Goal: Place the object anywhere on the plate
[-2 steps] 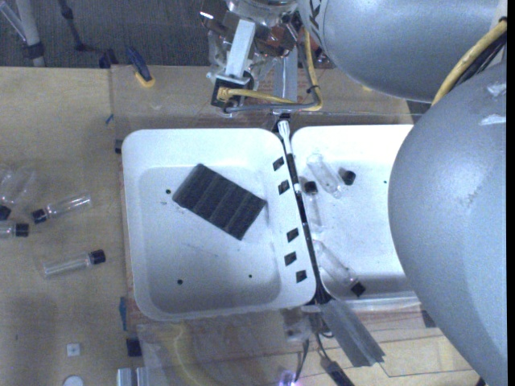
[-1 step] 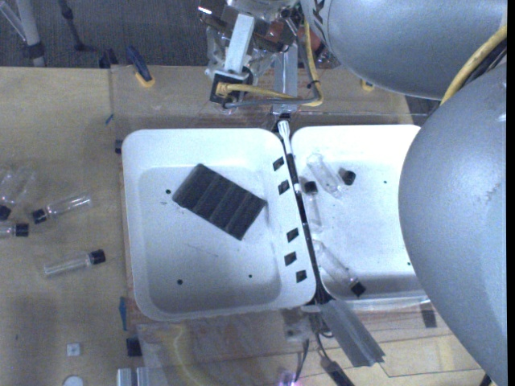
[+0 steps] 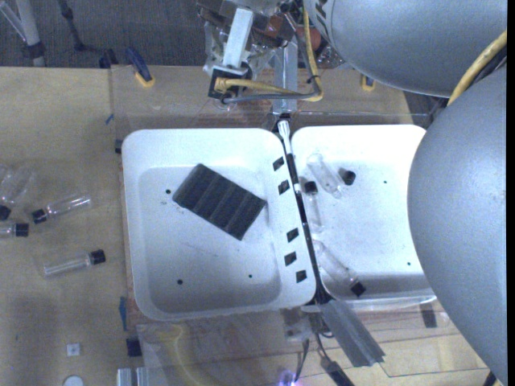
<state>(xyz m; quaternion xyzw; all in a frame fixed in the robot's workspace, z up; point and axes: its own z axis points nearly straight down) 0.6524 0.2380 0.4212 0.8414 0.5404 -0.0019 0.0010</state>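
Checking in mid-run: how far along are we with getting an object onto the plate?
Done: nothing yet. The dark ribbed plate in the left bin carries no object. In hand: the claw hangs over the far end of the divider between the bins, with no object visibly in it. Left: pick up a clear vial from the right bin, carry it across and set it on the plate.

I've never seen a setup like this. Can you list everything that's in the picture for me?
Bins: two, white, side by side on the bench.
Plate: one, dark and ribbed, flat in the left bin.
Vials in bin: about three, clear with black caps, right bin.
Vials on bench: several, clear with black caps, left of the bins.
Clip: one, blue, behind the left bin.
Arm: one, grey, view's right.
Tool: one, silvery, by the bins' far edge.
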